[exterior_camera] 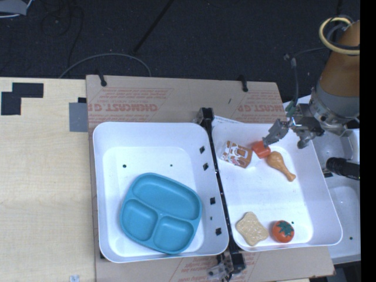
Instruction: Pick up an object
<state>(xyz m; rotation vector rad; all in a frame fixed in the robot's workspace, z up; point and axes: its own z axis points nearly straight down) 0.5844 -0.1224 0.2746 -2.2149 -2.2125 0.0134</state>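
Note:
The right bin (317,216) holds several small objects. A brown and white packet (237,154) lies near its back left. Beside it sit a small red block (260,150) and a tan drumstick (282,165). A beige bread slice (251,228) and a red tomato (282,231) rest at the front. My gripper (288,138) hangs over the bin's back right, open, nothing between its fingers. Its left fingertip (274,136) is just above the red block.
The left bin (111,157) holds a blue divided plate (160,212). A black divider (214,181) runs between the two bins. Cardboard (170,98) lies behind the bins, with pale bench top (41,187) to the left.

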